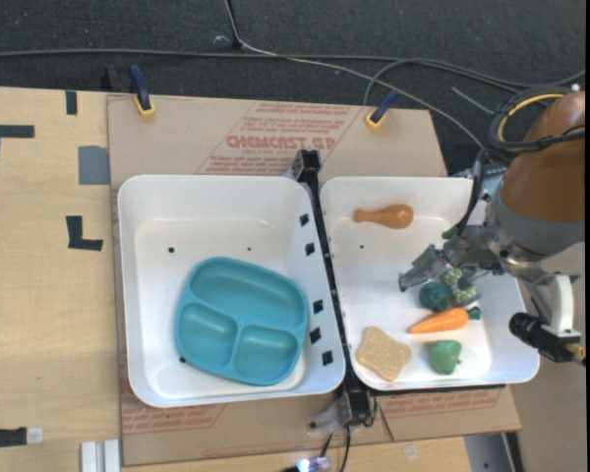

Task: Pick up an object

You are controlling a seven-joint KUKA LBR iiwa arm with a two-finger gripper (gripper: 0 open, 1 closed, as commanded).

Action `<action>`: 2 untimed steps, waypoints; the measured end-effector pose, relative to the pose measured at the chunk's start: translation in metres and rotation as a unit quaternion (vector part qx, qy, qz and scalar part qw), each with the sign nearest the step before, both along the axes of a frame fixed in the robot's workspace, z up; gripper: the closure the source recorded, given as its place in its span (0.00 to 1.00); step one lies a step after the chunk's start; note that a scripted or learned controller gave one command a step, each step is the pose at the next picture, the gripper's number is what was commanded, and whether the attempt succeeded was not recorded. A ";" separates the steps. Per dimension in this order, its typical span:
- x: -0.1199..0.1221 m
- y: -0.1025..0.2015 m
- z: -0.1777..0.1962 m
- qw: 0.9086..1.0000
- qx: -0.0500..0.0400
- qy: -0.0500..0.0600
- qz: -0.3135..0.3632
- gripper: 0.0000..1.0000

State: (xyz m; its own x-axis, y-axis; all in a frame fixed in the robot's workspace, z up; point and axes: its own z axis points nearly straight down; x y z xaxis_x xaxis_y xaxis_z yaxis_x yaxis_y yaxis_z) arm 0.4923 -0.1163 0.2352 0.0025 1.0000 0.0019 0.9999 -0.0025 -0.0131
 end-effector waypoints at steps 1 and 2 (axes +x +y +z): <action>0.002 0.000 0.005 1.000 -0.001 -0.006 0.002 0.00; 0.005 -0.009 -0.047 1.000 -0.001 -0.003 0.001 0.00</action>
